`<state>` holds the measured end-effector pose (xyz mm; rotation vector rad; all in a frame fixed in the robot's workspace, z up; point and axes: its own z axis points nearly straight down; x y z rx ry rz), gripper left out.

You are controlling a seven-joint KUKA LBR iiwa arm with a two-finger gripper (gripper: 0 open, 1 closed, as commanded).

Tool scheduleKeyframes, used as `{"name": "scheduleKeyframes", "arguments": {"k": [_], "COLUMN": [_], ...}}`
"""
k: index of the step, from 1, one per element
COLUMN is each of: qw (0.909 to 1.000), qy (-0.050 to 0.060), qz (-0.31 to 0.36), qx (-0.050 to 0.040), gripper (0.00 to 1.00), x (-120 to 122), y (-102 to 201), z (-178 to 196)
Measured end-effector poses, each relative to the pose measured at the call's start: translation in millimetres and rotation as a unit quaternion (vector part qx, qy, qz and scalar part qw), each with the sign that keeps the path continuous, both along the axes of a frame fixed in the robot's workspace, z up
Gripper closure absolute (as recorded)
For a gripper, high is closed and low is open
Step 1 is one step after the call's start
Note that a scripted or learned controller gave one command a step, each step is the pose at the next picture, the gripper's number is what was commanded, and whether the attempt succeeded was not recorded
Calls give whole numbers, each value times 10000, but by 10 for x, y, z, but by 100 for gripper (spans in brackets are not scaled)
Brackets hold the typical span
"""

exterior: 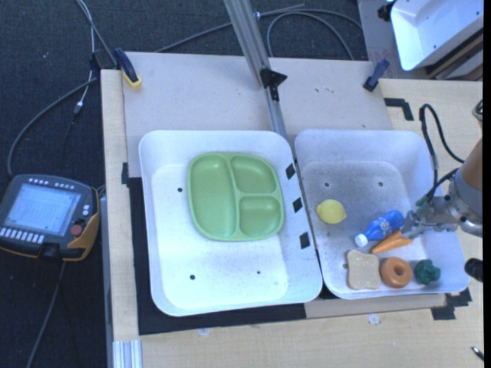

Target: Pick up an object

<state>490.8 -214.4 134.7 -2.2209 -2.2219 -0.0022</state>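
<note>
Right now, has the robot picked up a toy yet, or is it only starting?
Nothing looks lifted yet. The hand is low in the right bin, by the blue bottle and carrot, and both lie on the bin floor. Grabbing and lifting one remains. The lemon, bread, donut and green toy lie untouched.

Two white bins (230, 148), one green divided plate (234, 196), one lemon (331, 211), one blue bottle (383, 225), one carrot (393, 242), one bread slice (363, 271), one doughnut (397, 271), one green toy (426, 271).
</note>
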Motion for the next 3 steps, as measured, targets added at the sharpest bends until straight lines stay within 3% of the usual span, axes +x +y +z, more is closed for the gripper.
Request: {"name": "scheduleKeyframes", "arguments": {"k": [3], "qw": [10000], "qy": [-29], "qz": [6], "qx": [-19], "gripper": [100], "x": [135], "y": [83], "z": [1424]}}
